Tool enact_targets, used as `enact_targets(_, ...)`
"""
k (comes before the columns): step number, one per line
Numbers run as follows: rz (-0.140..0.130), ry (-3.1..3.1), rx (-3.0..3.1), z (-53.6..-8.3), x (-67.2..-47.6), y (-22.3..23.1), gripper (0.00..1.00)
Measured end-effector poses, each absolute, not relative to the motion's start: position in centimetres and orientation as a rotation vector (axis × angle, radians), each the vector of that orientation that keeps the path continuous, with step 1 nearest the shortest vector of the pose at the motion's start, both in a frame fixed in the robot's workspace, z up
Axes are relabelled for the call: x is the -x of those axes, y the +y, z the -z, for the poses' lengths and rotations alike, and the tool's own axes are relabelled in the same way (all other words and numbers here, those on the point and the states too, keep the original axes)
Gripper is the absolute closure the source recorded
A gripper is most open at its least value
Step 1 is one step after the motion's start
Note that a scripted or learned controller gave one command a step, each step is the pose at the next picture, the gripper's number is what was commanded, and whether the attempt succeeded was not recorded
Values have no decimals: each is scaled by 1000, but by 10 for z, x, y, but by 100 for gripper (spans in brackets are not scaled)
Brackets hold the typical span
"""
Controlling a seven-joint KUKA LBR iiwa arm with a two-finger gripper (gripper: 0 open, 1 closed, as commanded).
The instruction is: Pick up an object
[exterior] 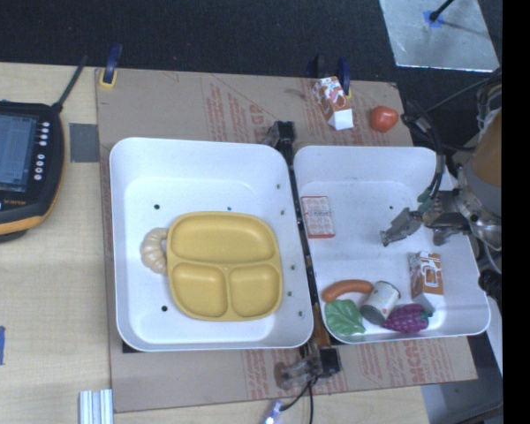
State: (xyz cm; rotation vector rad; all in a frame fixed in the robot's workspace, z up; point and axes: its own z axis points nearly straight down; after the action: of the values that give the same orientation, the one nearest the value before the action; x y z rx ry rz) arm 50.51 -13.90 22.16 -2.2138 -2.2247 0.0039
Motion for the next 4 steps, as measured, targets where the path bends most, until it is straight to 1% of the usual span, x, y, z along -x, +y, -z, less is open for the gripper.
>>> enact_targets(1,-4,-2223,2216,-213,-490,-203,0)
enact_targets(2,-3,-2228,2215,-92,-492,-212,0)
enact_targets(3,-7,-2232,2208,-102,-491,-213,100)
enact_targets(4,-2,-2226,2213,-190,-518,-133,100)
